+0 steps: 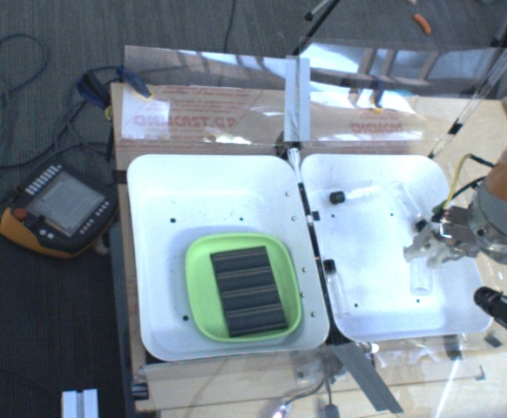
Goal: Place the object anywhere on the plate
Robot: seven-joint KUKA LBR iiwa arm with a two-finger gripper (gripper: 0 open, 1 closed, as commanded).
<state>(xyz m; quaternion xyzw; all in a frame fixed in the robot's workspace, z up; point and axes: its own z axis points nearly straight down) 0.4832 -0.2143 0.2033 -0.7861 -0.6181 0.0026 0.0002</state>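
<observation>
My gripper hangs mid-right, grip unclear; ridged dark block lies on square green plate, lower centre.

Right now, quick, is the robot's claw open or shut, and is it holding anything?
Two-finger gripper: over the right white bin, above a clear plastic tube; open or shut cannot be told.

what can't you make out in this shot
Camera view:
- Gripper: small and blurred over the right bin; whether it is open or shut, or holds anything, cannot be told.
- Arm: cut off by the right edge.
- Clear objects in the right bin: see-through against white, outlines uncertain.
- Plate: its middle is covered by a dark ridged block.
- Box lettering behind the bins: washed out by glare.
</observation>
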